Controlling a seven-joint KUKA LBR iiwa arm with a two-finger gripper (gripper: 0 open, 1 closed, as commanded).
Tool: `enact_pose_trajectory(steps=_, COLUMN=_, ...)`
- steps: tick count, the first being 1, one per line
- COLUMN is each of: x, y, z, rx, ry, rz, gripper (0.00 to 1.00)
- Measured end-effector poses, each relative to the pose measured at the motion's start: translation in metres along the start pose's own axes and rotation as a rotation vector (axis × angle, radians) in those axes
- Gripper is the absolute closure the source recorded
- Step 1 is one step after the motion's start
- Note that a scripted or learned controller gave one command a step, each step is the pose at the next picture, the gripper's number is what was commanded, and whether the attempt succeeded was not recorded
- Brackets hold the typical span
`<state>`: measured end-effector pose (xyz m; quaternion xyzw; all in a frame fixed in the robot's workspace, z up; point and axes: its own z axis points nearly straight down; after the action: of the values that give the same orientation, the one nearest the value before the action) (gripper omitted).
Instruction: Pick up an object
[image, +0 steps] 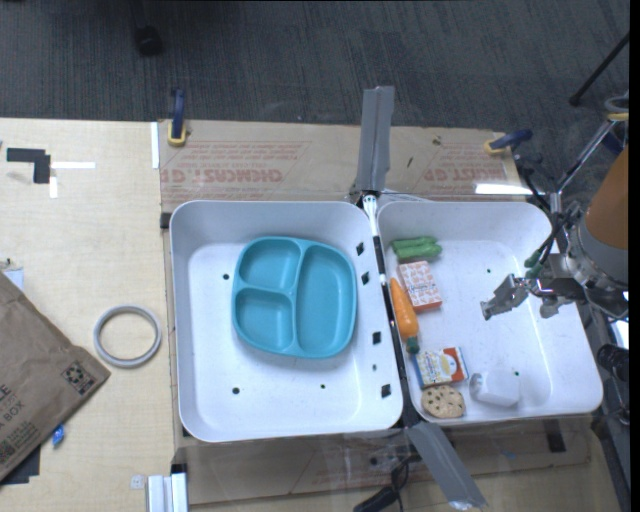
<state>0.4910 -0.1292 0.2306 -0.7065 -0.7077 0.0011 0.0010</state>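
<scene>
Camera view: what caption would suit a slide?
Pincer hovers over right bin of toy food; blue plate fills left bin.

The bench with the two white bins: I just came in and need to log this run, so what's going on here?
A robot arm reaches in from the right, its gripper over the right bin with nothing seen between its fingers. That bin holds toy food along its left side: a green vegetable, a carrot, two small boxes, a cookie and a white object. The left bin holds a blue divided plate.

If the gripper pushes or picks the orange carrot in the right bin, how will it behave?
The carrot looks long, rounded and tapered, so it may roll sideways. Its smooth skin could slip between fingers. It lies against the right bin wall, probably making a grasp awkward.
</scene>
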Motion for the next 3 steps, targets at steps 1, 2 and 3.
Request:
enact_pose_trajectory(steps=1, x=-0.066, y=-0.014, z=0.065, rx=-0.001, ry=0.0, rz=-0.098, gripper=0.0)
enact_pose_trajectory(steps=2, x=-0.022, y=-0.013, z=0.086, rx=-0.001, ry=0.001, rz=-0.218, gripper=0.0)
enact_pose_trajectory(steps=3, x=-0.022, y=-0.012, z=0.094, rx=-0.002, ry=0.0, rz=-0.405, gripper=0.0)
